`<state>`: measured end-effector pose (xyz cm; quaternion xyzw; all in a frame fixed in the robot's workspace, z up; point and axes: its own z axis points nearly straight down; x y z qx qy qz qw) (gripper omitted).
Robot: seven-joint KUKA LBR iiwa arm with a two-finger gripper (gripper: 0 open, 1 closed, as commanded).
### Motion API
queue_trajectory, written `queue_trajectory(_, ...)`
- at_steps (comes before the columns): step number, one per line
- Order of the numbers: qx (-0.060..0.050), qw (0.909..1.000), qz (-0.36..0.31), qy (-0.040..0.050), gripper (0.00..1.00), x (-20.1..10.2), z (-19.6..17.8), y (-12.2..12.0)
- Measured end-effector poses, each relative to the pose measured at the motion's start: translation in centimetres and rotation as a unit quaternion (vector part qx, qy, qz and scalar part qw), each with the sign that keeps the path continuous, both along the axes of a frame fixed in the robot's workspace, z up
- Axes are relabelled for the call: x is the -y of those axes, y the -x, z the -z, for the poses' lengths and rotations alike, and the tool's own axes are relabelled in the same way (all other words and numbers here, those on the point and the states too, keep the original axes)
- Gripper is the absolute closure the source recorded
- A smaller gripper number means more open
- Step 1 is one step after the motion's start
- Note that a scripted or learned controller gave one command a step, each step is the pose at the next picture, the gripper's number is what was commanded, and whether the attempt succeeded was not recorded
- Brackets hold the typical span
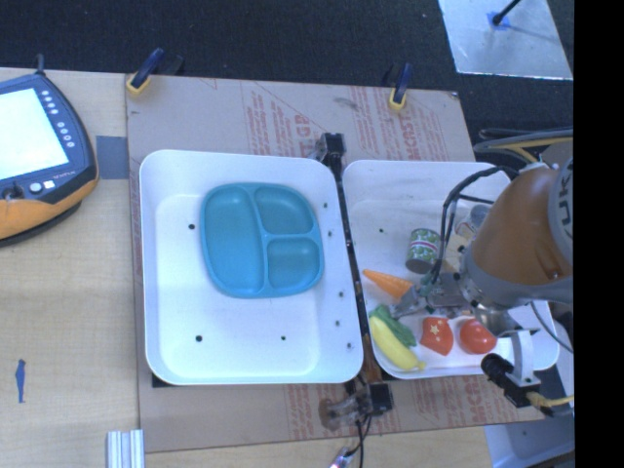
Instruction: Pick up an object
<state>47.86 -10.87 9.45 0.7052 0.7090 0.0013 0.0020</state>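
The right bin (pixel 390 178) holds an orange carrot (pixel 387 283), a small green can (pixel 423 250), a yellow banana (pixel 394 345) with a green vegetable (pixel 392 322) lying against it, and two red tomatoes (pixel 437 334) (pixel 476 336). My gripper (pixel 427 298) hangs low over this bin, just right of the carrot's thick end and above the left tomato. The can stands a little behind it. The arm's orange band (pixel 517 232) covers the bin's right part.
In the left bin (pixel 161 261) lies a blue divided plate (pixel 261 239). A tablet-like pendant (pixel 39 154) rests on the bench at far left. Clamps (pixel 144 71) (pixel 398 86) hold the cardboard base at the back edge.
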Motion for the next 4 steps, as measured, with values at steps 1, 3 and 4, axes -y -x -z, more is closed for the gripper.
queue_trajectory(1, -0.004, 1.0000, 0.000, -0.0003, 0.00, 0.6, 0.3, -1.4)
queue_trajectory(3, -0.004, 1.0000, 0.000, -0.0007, 1.00, 1.6, -0.8, -12.2)
queue_trajectory(4, -0.003, 1.0000, 0.000, -0.0010, 1.00, -4.3, -9.8, -14.6)
